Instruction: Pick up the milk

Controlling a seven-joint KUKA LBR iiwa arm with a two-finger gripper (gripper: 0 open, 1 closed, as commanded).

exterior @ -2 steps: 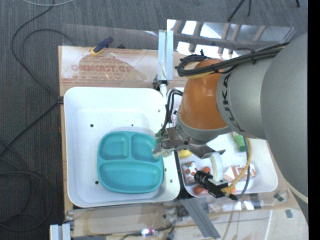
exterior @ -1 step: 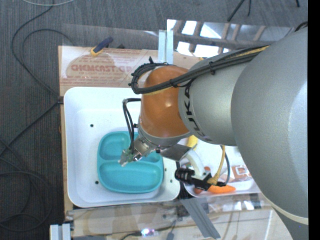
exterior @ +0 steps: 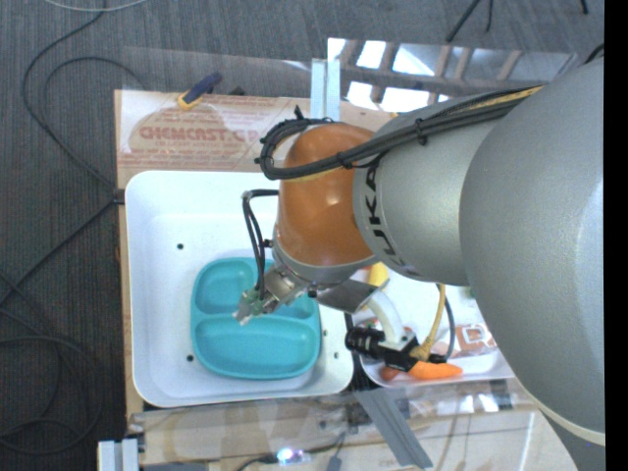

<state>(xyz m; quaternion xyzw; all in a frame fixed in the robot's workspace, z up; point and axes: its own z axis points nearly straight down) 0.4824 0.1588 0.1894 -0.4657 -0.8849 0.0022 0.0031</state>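
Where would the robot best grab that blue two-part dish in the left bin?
Probably by its thin raised rim, coming straight down. The dish lies flat in the white bin and looks too wide to span. Its left edge lies open; the end effector hangs over the middle ridge.

Arm (exterior: 491, 194) enters from view's right, grey housing occupying most of the right side and upper centre. Orange band (exterior: 319, 199) sits above wrist, approx. centre of view, w/ black cabling looped over its top and running back along the arm. Below band, wrist section narrows and angles down-left. Gripper (exterior: 248, 309) at end of wrist, pointing down and to view's left, seen small beneath the orange section. Finger spacing too small and partly hidden to read. A thin black cable also drops along left side of wrist toward gripper.
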